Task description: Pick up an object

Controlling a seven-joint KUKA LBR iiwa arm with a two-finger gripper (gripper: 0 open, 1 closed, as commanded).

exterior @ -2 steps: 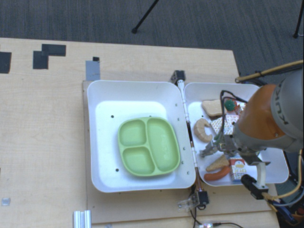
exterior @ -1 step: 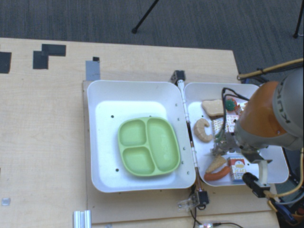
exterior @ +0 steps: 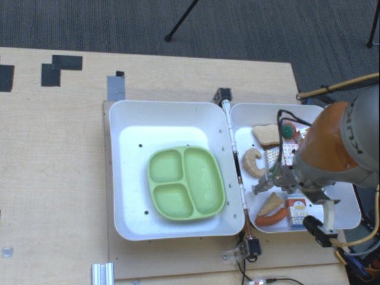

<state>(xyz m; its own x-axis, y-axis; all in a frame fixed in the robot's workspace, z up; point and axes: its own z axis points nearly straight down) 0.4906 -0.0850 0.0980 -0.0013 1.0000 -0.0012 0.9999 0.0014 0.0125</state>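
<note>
My gripper [exterior: 268, 183] hangs low over the middle of the right bin [exterior: 354, 215], at the end of the grey arm with the orange band [exterior: 325, 142]. Just left of it lies a tan curved pastry [exterior: 253, 161]. Below it sit a tan wedge [exterior: 272, 204] and a red sausage [exterior: 270, 219]. A small printed box [exterior: 296, 212] lies under the wrist. A bread slice [exterior: 266, 135] rests at the back of the bin, beside a small green and red piece [exterior: 288, 130]. Nothing shows in the gripper's grasp.
The left bin [exterior: 127, 159] holds a green three-compartment plate [exterior: 186, 183]. A divider rail [exterior: 233, 153] runs between the bins. The arm's body covers the right half of the right bin. Cables hang at the bench's front right corner.
</note>
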